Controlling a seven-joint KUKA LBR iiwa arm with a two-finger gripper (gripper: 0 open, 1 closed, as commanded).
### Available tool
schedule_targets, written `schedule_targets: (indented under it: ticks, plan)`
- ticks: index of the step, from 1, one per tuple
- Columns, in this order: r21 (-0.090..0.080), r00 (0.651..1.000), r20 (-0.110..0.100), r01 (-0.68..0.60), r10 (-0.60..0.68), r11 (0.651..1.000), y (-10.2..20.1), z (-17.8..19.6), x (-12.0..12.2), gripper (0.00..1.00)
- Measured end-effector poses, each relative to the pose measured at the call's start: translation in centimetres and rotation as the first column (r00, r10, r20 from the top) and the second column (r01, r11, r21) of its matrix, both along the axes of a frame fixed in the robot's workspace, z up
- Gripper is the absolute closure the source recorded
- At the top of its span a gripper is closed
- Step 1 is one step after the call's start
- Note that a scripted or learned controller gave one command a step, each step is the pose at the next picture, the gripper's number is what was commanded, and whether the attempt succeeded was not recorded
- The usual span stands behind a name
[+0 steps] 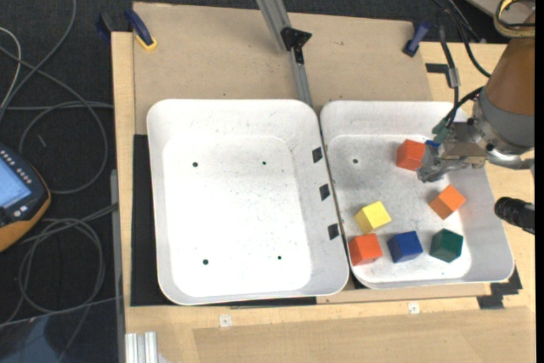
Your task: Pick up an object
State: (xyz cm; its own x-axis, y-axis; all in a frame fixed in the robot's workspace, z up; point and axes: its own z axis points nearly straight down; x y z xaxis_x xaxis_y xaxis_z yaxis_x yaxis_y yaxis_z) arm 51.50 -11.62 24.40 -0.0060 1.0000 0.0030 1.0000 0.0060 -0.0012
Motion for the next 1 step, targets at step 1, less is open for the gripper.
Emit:
schedule_targets:
  ticks: [1]
  plan:
    - [-0.001,1.0,0.004,-0.002,0.002,1.0,5.54,0.98,1.34,1.0]
